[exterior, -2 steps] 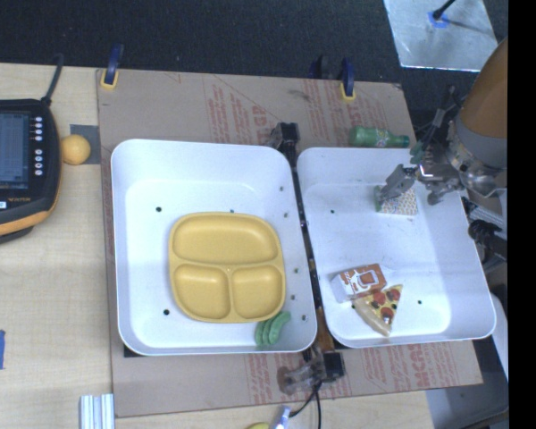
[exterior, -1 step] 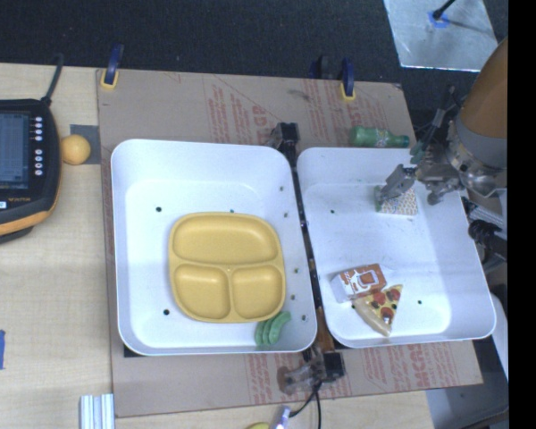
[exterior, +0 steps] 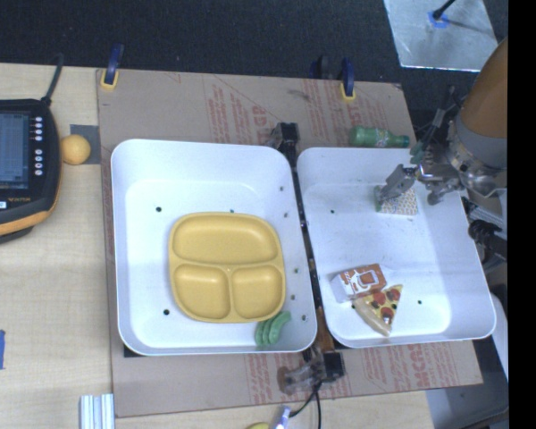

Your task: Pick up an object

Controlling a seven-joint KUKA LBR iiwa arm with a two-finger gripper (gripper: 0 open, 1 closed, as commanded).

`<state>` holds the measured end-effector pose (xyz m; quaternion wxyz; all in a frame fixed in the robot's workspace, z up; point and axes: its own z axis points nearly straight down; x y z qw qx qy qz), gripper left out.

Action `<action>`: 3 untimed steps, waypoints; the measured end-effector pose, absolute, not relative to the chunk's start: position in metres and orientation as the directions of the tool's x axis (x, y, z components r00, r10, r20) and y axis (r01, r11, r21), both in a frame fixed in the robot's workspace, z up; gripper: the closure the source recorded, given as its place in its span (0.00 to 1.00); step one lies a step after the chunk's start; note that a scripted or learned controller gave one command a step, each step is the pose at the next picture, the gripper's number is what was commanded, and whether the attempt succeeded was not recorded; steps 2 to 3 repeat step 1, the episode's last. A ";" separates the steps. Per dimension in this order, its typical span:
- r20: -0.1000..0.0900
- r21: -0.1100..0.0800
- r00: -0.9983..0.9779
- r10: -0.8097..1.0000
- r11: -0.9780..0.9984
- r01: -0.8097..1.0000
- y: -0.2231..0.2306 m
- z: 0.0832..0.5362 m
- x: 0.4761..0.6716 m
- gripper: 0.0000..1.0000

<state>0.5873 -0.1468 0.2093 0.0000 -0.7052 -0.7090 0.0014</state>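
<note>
In the right bin (exterior: 447, 266) a small speckled grey-white object (exterior: 400, 203) lies on the floor near the far wall, at about 12 o'clock from the centre of that bin. The gripper (exterior: 395, 189) is directly over it, and one finger (exterior: 391, 186) comes down to the near-left edge of the object. If the fingers are open or closed, and if they grip the object, one cannot tell, because they are small and dark against it.

Two more things lie in the same bin, toward 7 o'clock from its centre. One is a small brown and white packet (exterior: 362, 281). Just beside it, at its 5 o'clock side and touching it or nearly so, is a toy pizza slice (exterior: 380, 307) with red spots, close to the near wall.

The arm (exterior: 469, 155) enters from 3 o'clock of the view, and its grey wrist parts stand above the right edge of the right bin.

The left bin (exterior: 138, 239) holds a yellow divided plate (exterior: 226, 266) with three compartments, about in its middle. A green toy (exterior: 272, 330) lies at 5 o'clock from the plate, touching its edge, in the near right corner.

Outside the bins, a green bottle-like thing (exterior: 378, 137) lies on the cardboard sheet (exterior: 205, 105) at 12 o'clock from the right bin. An orange ball (exterior: 75, 148) and a control pendant (exterior: 13, 168) are at 9 o'clock from the left bin.
</note>
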 end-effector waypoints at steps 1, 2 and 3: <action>-0.002 -0.002 -0.005 1.000 0.005 1.000 -0.147 0.209 0.587 0.00; -0.002 -0.002 -0.005 1.000 0.005 1.000 -0.147 0.209 0.587 0.00; -0.002 -0.002 -0.005 1.000 0.005 1.000 -0.147 0.209 0.587 0.00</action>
